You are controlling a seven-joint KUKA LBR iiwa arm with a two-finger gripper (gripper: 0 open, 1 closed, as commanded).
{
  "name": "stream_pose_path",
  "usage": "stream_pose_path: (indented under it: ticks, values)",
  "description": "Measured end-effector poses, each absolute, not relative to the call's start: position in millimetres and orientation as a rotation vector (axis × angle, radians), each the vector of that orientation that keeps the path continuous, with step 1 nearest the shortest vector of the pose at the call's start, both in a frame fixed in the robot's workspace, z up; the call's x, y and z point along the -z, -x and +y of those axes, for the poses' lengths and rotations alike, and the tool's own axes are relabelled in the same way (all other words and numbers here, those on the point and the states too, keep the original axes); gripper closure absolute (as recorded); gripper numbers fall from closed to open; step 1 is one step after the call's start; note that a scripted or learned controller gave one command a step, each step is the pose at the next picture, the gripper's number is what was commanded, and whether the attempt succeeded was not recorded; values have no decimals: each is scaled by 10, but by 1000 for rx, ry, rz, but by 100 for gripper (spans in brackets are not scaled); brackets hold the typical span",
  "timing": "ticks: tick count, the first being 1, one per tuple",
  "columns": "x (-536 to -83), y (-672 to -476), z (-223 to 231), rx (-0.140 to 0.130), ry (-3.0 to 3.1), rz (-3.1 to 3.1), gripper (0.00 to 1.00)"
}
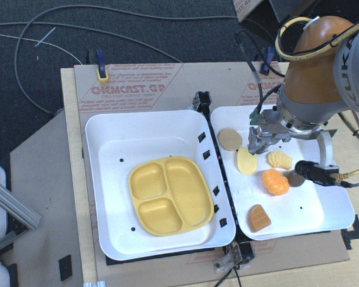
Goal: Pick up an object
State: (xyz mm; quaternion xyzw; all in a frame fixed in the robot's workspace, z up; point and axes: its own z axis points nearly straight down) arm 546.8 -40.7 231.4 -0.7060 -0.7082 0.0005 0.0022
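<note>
Seen from the fixed overhead camera, the desk (pixel 78 176) carries two shallow white bins side by side on a brown cardboard sheet (pixel 133 85) printed with red lettering. The left white bin (pixel 101 144) holds a yellow plastic plate with three compartments (pixel 169 195), lying flat near the bin's middle.

The right white bin (pixel 329 212) holds the small things. A flat tan round piece (pixel 229 138) lies near its upper left corner. Just below it lies a pale yellow slice-shaped piece (pixel 246 162). To the right of that is a ridged, pale yellow piece (pixel 280 160), and just below this sits an orange ball-shaped fruit (pixel 275 182). A brown bread-like chunk (pixel 258 217) rests near the bin's lower edge, well apart from the rest.

The grey arm with its orange band (pixel 311 71) reaches in from the right, over the upper part of the right bin. Its tool (pixel 259 142) hangs just above the pale yellow slice, between the tan round piece and the ridged piece. Whether the tool is released or clenched cannot be told from here, and nothing is visibly gripped.
</note>
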Motion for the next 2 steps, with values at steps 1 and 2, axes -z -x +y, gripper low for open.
stream_pose_path:
  ticks: [1,2]
  values:
    - [-2400,-5238,89,0,2212,-2224,100]
    - [-2310,-4915,562,-4,2215,-2221,100]
